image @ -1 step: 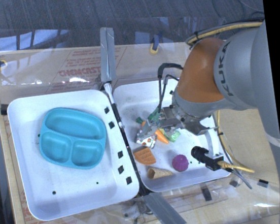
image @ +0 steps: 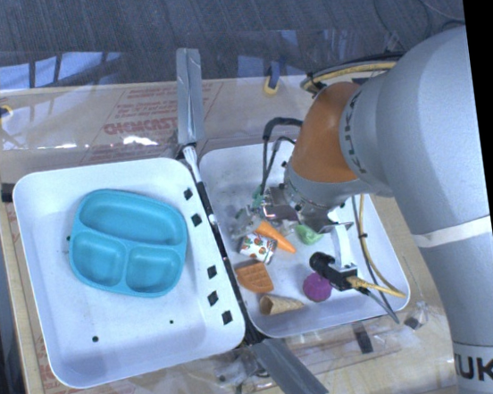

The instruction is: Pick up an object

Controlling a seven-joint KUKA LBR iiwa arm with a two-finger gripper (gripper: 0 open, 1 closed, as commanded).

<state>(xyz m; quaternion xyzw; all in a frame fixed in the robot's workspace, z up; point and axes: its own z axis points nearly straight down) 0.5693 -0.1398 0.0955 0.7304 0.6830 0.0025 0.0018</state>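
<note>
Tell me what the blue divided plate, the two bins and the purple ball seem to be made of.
Blue divided plate: likely moulded plastic, with an even turquoise colour, soft sheen and rounded compartment walls. Left bin and right bin: probably thin formed plastic, white, smooth, with rolled rims. Purple ball: looks like matte plastic or rubber; too small to tell which.

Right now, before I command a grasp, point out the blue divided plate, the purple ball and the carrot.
blue divided plate (image: 128, 241): camera view, on its central ridge.
purple ball (image: 316, 288): camera view, on its top surface.
carrot (image: 278, 236): camera view, on the middle of its orange body.
</note>
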